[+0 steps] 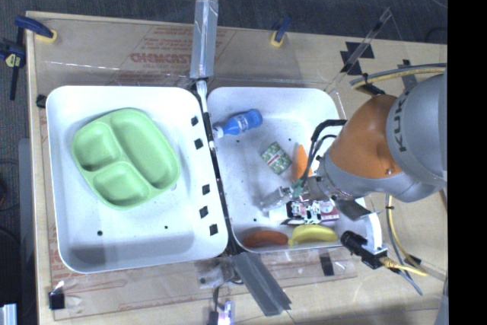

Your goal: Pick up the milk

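Observation:
The right bin (259, 99) holds a blue bottle with a white cap (237, 122), lying on its side at the far left. A small green and white carton (275, 156) lies near the bin's middle. I cannot tell which of the two is the milk. My gripper (283, 199) hangs low over the bin's near right part, below the carton and just above a banana (313, 235). The grey and orange arm (365, 152) covers the bin's right side. Nothing shows held in the gripper.
An orange carrot (301, 159) lies right of the carton, and a red sausage (266, 238) sits by the near wall next to the banana. The left bin (68, 243) holds a green divided plate (125, 156). A black-studded divider (207, 175) separates the bins.

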`<state>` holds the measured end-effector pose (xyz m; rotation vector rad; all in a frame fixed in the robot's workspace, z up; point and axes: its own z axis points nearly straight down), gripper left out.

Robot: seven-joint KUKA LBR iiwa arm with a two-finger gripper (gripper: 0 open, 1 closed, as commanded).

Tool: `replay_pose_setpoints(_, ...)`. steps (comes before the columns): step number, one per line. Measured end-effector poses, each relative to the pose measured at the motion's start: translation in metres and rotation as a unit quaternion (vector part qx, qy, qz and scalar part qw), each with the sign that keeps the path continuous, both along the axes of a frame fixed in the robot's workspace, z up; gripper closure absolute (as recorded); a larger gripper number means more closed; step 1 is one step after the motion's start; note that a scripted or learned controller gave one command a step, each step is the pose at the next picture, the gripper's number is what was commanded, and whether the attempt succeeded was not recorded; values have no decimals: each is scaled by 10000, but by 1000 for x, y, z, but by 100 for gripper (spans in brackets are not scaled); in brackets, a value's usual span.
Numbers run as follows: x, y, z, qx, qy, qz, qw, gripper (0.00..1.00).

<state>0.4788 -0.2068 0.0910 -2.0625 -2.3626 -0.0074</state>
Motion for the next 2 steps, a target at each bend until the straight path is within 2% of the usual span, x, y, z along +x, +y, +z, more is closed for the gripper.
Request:
replay_pose_setpoints(1, 2, 2, 9, 23, 5, 42, 10000, 100)
replay_pose_setpoints(2, 2, 2, 9, 21, 2, 44, 10000, 0)
